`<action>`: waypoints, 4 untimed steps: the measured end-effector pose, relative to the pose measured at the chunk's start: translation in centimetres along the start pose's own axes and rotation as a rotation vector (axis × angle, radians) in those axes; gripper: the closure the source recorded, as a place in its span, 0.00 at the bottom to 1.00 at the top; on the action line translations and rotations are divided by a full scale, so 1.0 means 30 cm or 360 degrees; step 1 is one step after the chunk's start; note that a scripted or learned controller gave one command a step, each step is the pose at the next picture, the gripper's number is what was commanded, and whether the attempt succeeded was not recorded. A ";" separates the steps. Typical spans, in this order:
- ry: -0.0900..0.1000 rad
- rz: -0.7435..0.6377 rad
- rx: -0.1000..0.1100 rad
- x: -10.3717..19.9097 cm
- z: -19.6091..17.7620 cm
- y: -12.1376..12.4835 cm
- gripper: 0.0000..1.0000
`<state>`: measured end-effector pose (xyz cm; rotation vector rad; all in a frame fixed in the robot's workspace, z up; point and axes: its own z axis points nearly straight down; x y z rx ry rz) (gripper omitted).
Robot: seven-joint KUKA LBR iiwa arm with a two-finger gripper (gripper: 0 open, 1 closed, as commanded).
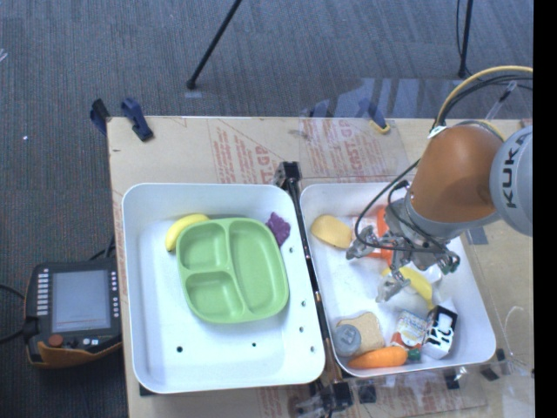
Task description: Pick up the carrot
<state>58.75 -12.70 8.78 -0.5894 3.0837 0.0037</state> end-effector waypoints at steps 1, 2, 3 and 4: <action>-0.0008 0.0045 0.0003 -0.140 -0.005 -0.151 0.00; 0.0003 0.0073 -0.0001 0.086 0.001 -0.118 0.00; -0.0006 0.0369 0.0001 -0.140 -0.004 -0.179 0.00; -0.0004 0.0438 -0.0001 -0.174 -0.003 -0.088 0.00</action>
